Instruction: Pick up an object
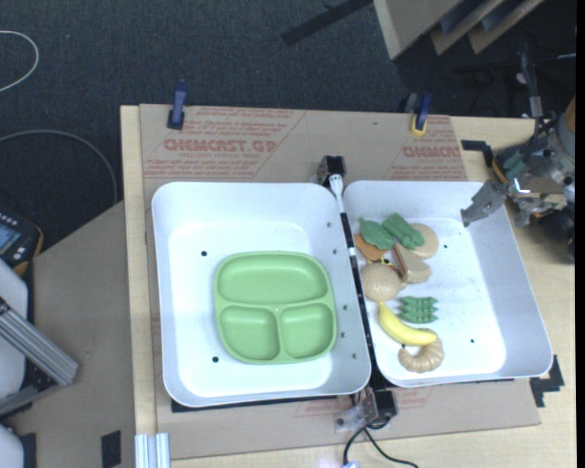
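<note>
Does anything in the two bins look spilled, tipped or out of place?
Nothing stands out. The green plate lies flat in the left bin; the toy foods, including the banana, sit clustered along the right bin's left side.

My bench (82, 302) is pale tan, with a brown cardboard sheet (274, 137) laid across it, printed in faded red lettering; a blue clamp (177, 105) pins the sheet at the far left edge, and a yellow-and-blue clamp (420, 114) pins it further right; beyond the bench the floor (183, 46) is dark blue-grey carpet; a thin pale cable (23, 64) loops over it at the upper left; a beige piece of furniture (448, 23) juts in at the top right; a silver aluminium rail (37, 347) lies slantwise at the lower left; the light is even and soft, without hard shadows.
</note>
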You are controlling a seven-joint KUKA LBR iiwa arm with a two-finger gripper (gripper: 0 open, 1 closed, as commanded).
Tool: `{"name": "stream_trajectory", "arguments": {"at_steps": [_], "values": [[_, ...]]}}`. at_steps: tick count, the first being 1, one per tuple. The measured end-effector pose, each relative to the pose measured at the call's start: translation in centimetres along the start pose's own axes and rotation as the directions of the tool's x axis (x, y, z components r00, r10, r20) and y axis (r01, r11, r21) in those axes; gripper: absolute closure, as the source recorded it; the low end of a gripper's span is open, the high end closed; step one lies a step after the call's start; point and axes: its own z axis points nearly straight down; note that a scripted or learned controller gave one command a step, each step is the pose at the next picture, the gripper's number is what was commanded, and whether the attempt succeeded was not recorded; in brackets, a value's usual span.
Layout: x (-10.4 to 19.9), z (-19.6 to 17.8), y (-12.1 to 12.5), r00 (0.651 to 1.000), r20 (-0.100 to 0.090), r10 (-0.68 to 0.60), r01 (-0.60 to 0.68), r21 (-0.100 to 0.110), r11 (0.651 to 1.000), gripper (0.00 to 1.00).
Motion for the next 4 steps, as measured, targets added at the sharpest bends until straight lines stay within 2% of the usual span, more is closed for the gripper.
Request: {"name": "stream_trajectory", "arguments": {"at_steps": [1, 2, 3, 4], "values": [[1.8, -14.3, -4.8, 1.000, 0.003, -0.002, 0.002, -0.017, 1.000, 0.00], [1.8, -14.4, -4.6, 1.000, 0.003, -0.002, 0.002, -0.006, 1.000, 1.00], [4.4, -5.1, -8.8, 1.000, -0.004, 0.001, -0.001, 0.012, 1.000, 1.00], [1.3, 12.9, -8.7, 1.000, -0.003, 0.003, -0.003, 0.010, 1.000, 1.00]]}}
